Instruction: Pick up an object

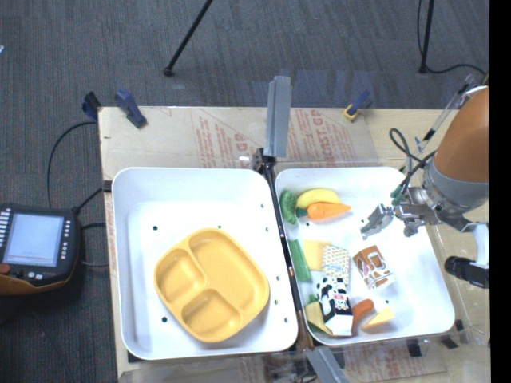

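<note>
Reaching in from the right, the grey arm with its orange band (469,138) holds its hand (377,222) above the right bin (415,183), fingers spread apart and grasping nothing. Play food lies scattered across that bin's left and lower part: a yellow banana (318,197) touching an orange carrot (328,211) near the top, a green cucumber (299,259) along the left wall, a pale cheese wedge (313,253), a small brown-and-white carton (373,267) just below the hand, and a black-and-white cow-print carton (335,303) near the bottom edge beside a red-and-yellow piece (370,313). The left bin (140,194) carries a yellow divided plate (211,285), lying flat. Both bins sit side by side on a cardboard-covered worktop (200,138), with a grey handheld controller (36,246) on the floor at left.
</note>
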### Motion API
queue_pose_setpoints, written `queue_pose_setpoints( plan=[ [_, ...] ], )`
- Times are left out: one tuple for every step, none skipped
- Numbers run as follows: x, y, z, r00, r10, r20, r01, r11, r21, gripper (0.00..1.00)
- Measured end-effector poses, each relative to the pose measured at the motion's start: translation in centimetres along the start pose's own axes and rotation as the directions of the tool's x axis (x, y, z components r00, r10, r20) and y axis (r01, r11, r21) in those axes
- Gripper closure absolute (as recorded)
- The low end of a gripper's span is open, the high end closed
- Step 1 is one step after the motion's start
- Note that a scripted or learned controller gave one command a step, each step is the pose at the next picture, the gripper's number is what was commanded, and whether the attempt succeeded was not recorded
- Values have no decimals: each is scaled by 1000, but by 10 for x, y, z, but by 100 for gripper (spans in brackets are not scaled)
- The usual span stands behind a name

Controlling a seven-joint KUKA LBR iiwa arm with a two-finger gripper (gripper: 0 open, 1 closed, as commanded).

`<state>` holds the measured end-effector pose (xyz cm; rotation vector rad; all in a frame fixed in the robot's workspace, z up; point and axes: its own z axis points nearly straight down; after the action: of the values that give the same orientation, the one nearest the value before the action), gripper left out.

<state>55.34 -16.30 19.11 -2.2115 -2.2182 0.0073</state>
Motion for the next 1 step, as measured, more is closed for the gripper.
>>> queue_pose_setpoints(
  plan=[
    [-11, 4, 93, 1000, 25, 1, -25, 1000, -6, 0]
  ],
)
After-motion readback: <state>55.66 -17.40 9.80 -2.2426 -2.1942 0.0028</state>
